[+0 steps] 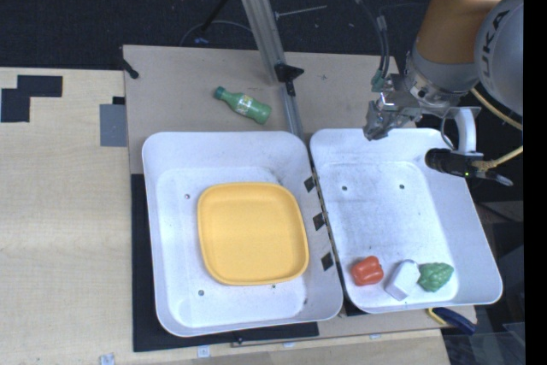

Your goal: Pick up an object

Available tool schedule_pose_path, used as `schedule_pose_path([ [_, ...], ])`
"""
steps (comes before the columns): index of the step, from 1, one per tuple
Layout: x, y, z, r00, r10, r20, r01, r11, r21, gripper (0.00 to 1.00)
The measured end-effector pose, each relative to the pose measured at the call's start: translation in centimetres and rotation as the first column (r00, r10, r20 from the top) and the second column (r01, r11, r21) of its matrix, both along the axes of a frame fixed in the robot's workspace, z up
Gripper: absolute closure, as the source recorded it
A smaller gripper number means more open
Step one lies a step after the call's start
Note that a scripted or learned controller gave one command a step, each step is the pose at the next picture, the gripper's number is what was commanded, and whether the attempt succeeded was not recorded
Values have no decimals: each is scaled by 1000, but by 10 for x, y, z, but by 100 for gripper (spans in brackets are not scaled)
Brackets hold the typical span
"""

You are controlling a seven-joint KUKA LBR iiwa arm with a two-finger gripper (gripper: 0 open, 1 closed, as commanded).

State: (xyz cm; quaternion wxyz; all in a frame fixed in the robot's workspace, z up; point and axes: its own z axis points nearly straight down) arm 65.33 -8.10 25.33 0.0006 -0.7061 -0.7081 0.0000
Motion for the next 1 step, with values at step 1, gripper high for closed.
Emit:
schedule_pose_path([
  [1, 5, 42, -5, 1000, 0, 0, 0, 1000, 0, 100],
])
